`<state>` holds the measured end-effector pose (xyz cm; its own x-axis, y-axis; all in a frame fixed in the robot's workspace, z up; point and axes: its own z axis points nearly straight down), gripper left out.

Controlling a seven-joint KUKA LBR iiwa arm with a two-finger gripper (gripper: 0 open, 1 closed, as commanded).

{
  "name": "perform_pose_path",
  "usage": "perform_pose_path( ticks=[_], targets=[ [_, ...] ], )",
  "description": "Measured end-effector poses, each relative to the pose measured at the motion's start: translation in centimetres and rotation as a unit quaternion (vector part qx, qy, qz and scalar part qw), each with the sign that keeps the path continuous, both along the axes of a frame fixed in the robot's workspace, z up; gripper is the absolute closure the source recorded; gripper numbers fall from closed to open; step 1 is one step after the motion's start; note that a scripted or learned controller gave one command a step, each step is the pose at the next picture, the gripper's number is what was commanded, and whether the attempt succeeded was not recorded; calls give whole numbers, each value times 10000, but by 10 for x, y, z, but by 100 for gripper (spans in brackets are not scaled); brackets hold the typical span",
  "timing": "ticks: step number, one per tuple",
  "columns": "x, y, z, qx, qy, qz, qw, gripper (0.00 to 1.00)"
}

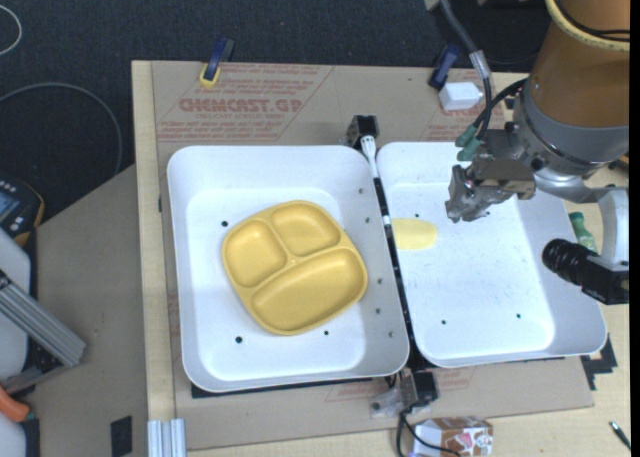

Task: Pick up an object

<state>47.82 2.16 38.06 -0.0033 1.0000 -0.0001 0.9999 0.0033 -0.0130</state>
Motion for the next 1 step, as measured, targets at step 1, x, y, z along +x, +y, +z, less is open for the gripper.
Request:
perform_pose_path(
  ticks=[1],
  targets=[
    [1, 76, 55, 17, -100, 32, 9999, 100]
  ],
)
